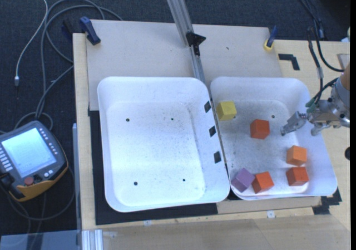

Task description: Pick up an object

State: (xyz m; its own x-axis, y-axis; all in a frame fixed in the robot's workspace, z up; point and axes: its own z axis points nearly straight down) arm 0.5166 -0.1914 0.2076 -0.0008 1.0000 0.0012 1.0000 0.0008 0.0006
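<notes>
The hand (293, 123), fingers spread and holding nothing, hovers over the right bin (278, 84) beside an orange-red cube (260, 128), with yellow (226, 110), purple (243, 179) and orange cubes (296, 155) scattered nearby.

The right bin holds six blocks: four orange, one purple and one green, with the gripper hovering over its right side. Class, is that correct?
Not quite. The camera view shows no green block: that one is a yellow block, near the right bin's left wall. The rest stands: four orange blocks, one purple block, and the gripper over the right side.
</notes>
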